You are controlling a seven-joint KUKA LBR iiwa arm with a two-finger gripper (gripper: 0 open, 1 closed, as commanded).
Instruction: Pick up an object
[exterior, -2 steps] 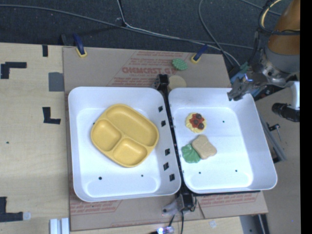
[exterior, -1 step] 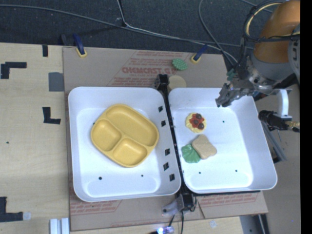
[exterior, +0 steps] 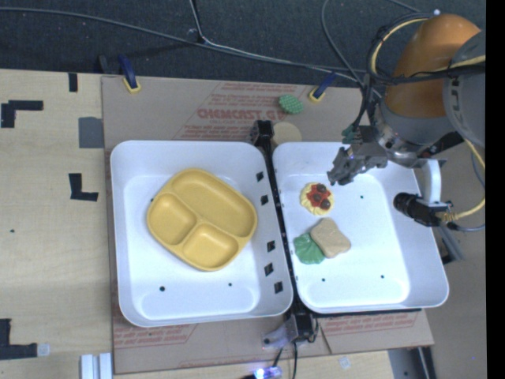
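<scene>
Round red-topped toy pizza, glossy.

I count 2 white bins: the left bin holds 1 yellow divided tray, and the right bin holds 3 toy foods: 1 small pizza, 1 bread slice, 1 green leaf.

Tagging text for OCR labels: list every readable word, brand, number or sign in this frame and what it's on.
"CHEMCAST": red print, readable only in part, on the cardboard sheet behind the left bin.
A smaller red line below it is too blurred to read.
More red print on the cardboard's front edge, below the bins, is also too blurred.
Nothing legible on the yellow tray, the toy food or the gripper.
</scene>
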